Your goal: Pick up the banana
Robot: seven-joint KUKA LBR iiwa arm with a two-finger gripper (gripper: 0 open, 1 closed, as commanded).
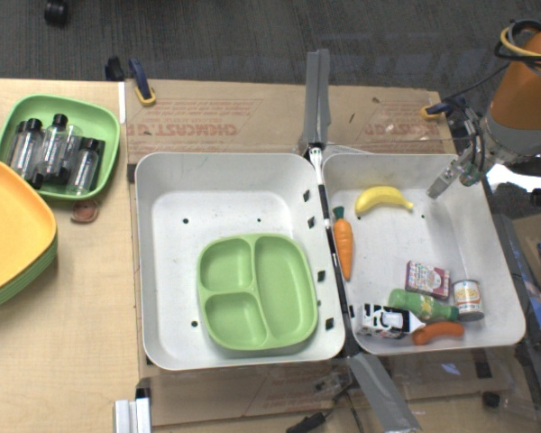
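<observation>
Progress: pick not yet made, by the look of it; the banana point(384, 200) lies on the floor of the right bin point(500, 269), nothing touching it.
Banana position: upper part of the right bin, ends curving downward, just right of the carrot's point(343, 245) green top.
Tool: tool point(444, 185) hangs at the bin's upper right edge, near the banana but apart from it; open or closed I cannot tell, too small and blurred.
Left to do: judged, the whole grasp — move across over the fruit, descend, close, lift.
Count, right bin: one banana, one carrot, one small pink box point(427, 279), one tin can point(467, 298), one green bottle point(421, 304), one orange-red piece point(438, 332), one black-and-white item point(384, 319).
Count, left bin: left bin point(162, 269) holds one green divided plate point(255, 291), three compartments.
Count, table: one green tray point(18, 114) of dark-capped bottles, number unclear; one stack of yellow plates point(9, 242).
</observation>
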